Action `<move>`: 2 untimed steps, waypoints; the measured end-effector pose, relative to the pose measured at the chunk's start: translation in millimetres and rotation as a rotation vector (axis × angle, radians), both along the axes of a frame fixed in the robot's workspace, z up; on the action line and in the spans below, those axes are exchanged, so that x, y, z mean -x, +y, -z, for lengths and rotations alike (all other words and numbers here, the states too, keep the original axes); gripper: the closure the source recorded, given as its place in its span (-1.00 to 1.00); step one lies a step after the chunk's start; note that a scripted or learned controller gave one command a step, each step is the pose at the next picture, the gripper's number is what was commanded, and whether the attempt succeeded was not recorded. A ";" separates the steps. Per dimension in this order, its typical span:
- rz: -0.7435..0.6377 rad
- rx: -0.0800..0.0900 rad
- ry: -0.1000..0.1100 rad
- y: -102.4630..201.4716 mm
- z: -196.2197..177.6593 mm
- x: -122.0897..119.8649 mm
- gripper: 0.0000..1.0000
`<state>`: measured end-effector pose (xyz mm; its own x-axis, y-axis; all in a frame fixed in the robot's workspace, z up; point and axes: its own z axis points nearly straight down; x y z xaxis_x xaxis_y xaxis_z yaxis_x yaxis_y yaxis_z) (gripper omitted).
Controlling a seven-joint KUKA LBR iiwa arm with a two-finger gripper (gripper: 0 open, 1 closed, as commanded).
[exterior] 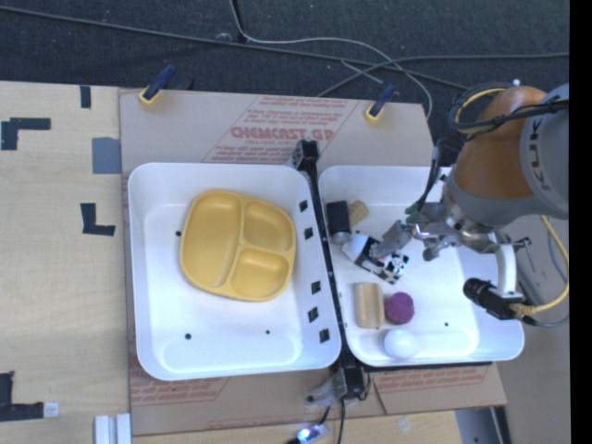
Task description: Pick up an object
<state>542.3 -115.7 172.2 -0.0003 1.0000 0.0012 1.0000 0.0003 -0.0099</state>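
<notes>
Left bin [148, 248]: yellow plate [239, 245] lying untouched. Right bin [462, 340]: wooden block [368, 304], purple ball [400, 307], white ball [401, 342] sitting (none lifted). Gripper [377, 255] hovering low above them; open or closed, cannot tell. Picking appears not yet done.

The right bin [462, 340] holds the loose objects. A tan wooden block [368, 304] lies flat near the divider, long side running up and down the view. Just beside it, touching or nearly so, sits a small purple ball [400, 308]. Below them a white ball [401, 343] rests near the front wall (hard to make out against the white floor). Higher up, a dark block [338, 216] lies by the divider, with a small tan piece [357, 211] beside it.
</notes>
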 end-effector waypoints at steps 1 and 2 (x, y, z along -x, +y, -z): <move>0.000 0.000 0.000 -1.8 65.2 -2.0 -1.00; 0.000 0.003 -0.008 -2.5 88.3 -2.1 -1.00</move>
